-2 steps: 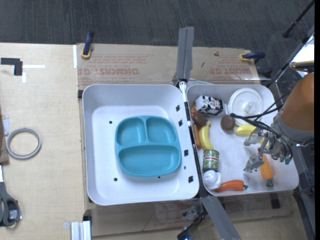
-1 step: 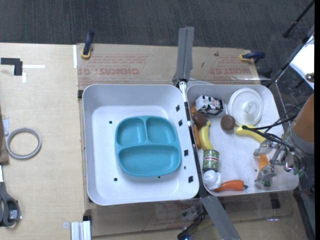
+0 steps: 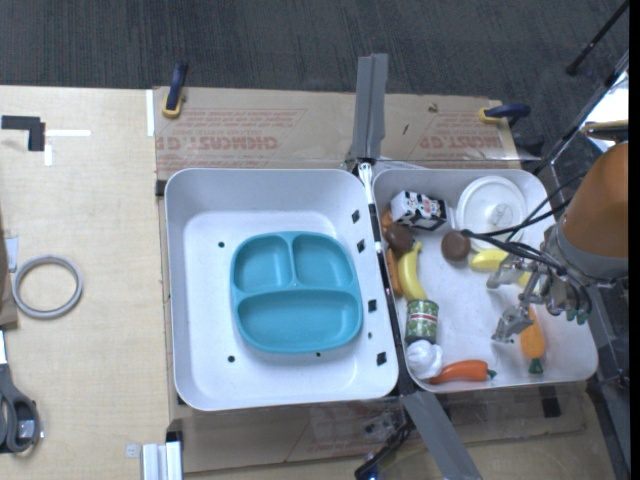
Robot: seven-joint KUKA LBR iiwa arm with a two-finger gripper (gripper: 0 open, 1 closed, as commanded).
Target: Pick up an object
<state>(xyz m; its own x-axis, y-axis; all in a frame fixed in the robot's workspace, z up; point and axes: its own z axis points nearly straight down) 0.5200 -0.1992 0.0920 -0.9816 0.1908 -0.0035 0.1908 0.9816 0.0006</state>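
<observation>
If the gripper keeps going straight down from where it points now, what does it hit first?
Most likely the bare white floor of the right bin under the gripper. The orange carrot-like piece lies close beside that line and might get clipped; depth is hard to judge from this slanted view.

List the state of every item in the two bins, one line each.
Teal divided plate: flat in left bin, nothing on it.
Yellow banana: lying in right bin.
Green-labelled can: on its side.
White round lid: flat.
Orange carrot: lying at front wall.
Gripper: over right bin.
</observation>
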